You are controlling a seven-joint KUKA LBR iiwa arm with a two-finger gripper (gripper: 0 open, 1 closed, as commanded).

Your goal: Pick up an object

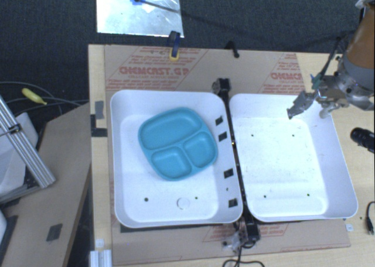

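1. Blue plastic plate with three compartments point(177, 142) lying flat in the left white shallow bin point(126, 160), slightly toward ten o'clock from that bin's centre, tilted so the large compartment is facing about eleven o'clock.
2. Lying close by, toward the bin's six o'clock edge: a small pale round disc point(183, 203), hardly distinguishable from the white floor.
3. Hovering over the upper right part of the right white shallow bin point(328, 201), at about one o'clock from its centre: the grey two-finger gripper point(310, 106), reaching in from three o'clock.
4. Appearing spread, with one finger point(297, 106) pointing toward nine o'clock and the other sitting nearer the wrist; gripping nothing, with bare white floor below.
5. Judging the step in hand: approach only, with no grasp begun, and the plate sitting well apart from the tool, across the dark divider between the bins.
6. Judging the next move: travelling toward nine o'clock over the divider, then descending onto a raised rim or compartment wall of the plate, since the flat, shallow form is offering little else to pinch.
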